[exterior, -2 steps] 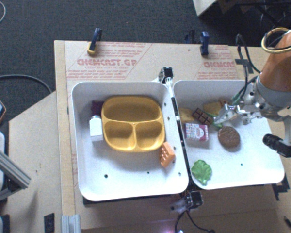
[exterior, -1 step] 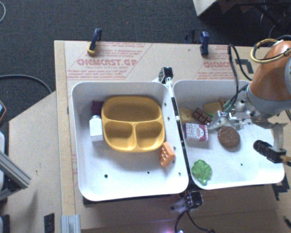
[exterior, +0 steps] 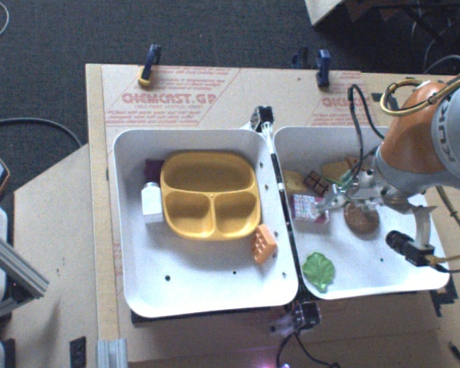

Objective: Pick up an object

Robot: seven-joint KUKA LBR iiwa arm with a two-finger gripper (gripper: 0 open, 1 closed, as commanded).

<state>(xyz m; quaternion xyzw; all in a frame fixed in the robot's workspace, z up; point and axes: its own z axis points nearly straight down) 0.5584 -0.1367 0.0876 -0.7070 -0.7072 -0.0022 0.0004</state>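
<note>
The arm (exterior: 425, 148) bends in low over the right bin (exterior: 383, 278); its tool (exterior: 345, 198) hangs above a brown disc (exterior: 362, 219), grip unreadable. The left bin (exterior: 130, 228) has one yellow tray (exterior: 209, 194), one white bottle (exterior: 152, 203), one orange block (exterior: 264, 244).

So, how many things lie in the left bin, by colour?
Yellow: 1, the divided tray
White: 1, the small bottle
Orange: 1, the block
Dark purple: 1, the thing behind the bottle
Total: 4

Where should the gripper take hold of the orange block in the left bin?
Grip the orange block across its narrow sides, coming straight down from above. It lies tilted beside the yellow tray's lower right corner, so set the fingers along the open bin floor rather than on the tray side.
</note>
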